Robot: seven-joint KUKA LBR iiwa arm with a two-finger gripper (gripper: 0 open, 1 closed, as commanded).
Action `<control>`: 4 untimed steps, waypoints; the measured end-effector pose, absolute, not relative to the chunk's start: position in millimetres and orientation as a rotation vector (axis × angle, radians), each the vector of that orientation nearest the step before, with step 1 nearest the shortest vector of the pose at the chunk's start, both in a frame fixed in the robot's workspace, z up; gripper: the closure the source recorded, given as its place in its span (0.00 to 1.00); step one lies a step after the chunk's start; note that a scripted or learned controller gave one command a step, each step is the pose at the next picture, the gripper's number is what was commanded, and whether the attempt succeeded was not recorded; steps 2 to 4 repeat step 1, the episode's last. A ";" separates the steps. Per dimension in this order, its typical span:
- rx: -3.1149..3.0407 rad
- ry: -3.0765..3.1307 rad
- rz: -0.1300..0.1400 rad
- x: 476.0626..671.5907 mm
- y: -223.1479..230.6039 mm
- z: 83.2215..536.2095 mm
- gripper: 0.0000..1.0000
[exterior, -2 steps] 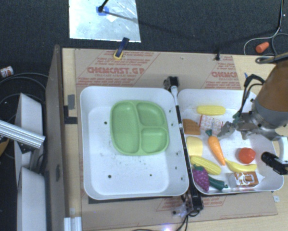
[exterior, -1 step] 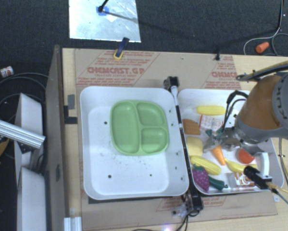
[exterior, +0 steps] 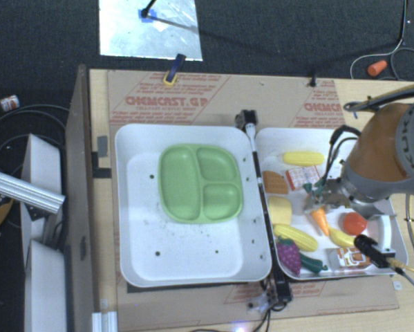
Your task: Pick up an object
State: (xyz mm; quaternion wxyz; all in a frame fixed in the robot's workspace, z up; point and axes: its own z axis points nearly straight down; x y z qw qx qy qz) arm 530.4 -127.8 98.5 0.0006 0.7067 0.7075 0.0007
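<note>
The right bin (exterior: pixel 400 244) holds several toy foods. Among them are a yellow corn cob (exterior: pixel 303 158), a brown cracker (exterior: pixel 274 182), a red and white packet (exterior: pixel 301 178), a yellow cheese block (exterior: pixel 280 211), an orange carrot (exterior: pixel 320 220), a red tomato (exterior: pixel 354 223), a banana (exterior: pixel 341 238) and purple grapes (exterior: pixel 289 254). My gripper (exterior: pixel 322 194) is down inside this bin, just above the top end of the carrot and to the right of the packet. The grey and orange arm (exterior: pixel 383 151) hides the bin's right side.
A green divided plate (exterior: pixel 198 183) lies in the left bin (exterior: pixel 141 254). A second yellow cob (exterior: pixel 296 236) and a small carton (exterior: pixel 352 256) lie near the right bin's front wall. Cables run across the bench at the far right.
</note>
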 end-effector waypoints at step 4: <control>2.199 2.226 0.018 607.3 -74.3 191.0 1.00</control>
